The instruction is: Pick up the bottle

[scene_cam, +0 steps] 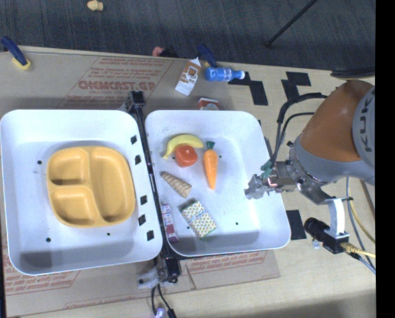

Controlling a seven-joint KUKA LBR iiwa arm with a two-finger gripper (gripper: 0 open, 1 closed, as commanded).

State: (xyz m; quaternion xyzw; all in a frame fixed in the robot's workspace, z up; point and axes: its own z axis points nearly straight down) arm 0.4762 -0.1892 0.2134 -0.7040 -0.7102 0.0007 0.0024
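Note:
A small blue bottle (219, 74) lies on its side on the cardboard behind the right bin (267, 227), outside both bins. My gripper (257, 188) hangs low over the right bin's right side, near its rim and far from the bottle. Nothing shows in its grasp. The grey arm with its orange band (333, 128) reaches in from the right.
The right bin holds a banana (184, 141), a red tomato (185, 155), a carrot (211, 167), a cone (176, 183), a green patterned box (199, 218) and a dark bar (166, 221). The left bin carries a yellow divided tray (91, 185). A small carton (188, 77) lies beside the bottle.

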